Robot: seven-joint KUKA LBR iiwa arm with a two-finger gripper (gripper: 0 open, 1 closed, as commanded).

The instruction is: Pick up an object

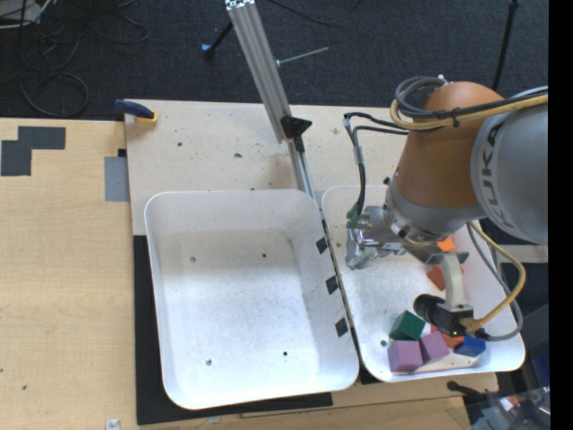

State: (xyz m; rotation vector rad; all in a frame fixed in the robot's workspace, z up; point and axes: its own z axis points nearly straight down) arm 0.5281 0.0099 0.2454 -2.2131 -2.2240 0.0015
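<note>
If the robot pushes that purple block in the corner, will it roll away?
Probably not. The purple block looks boxy with flat faces, so it should slide rather than roll. It sits packed against a green block and a pink block near the right white bin's edge, so a push would likely nudge those too.

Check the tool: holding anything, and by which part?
Cannot tell. The tool sits over the right bin, and no object shows in it; the blocks lie apart in the bin's near corner.
</note>
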